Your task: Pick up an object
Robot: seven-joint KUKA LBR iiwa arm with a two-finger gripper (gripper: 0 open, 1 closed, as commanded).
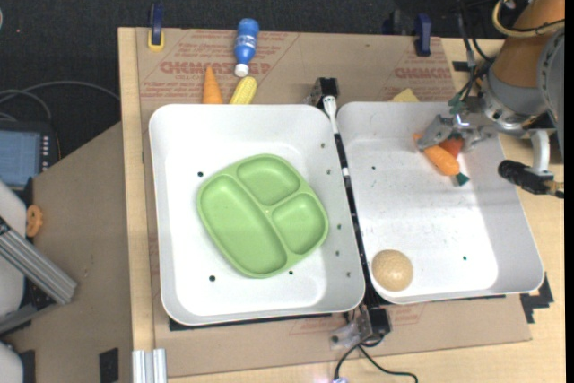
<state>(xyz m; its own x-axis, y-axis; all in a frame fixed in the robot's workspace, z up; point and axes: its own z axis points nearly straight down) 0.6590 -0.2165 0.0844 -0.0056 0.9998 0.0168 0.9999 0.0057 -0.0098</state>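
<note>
1. The counter (pixel 134 193) carries two white bins side by side, keeping objects within reach.
2. The left bin (pixel 179 282) holds a green divided plate (pixel 262 215).
3. The right bin (pixel 502 256) holds a tan ball (pixel 392 269) and a toy carrot (pixel 441 160).
4. The end effector (pixel 446 133) sits directly over the carrot, seemingly to grasp it; whether it grips, I cannot tell.

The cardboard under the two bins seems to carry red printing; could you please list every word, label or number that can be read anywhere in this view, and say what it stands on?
Red lettering on the cardboard sheet, behind the left bin: blurred, not readable.
Red lettering on the same sheet, behind the right bin: blurred, partly covered, not readable.
Blue and white bottle: any label too small to read.
Nothing legible elsewhere.
</note>
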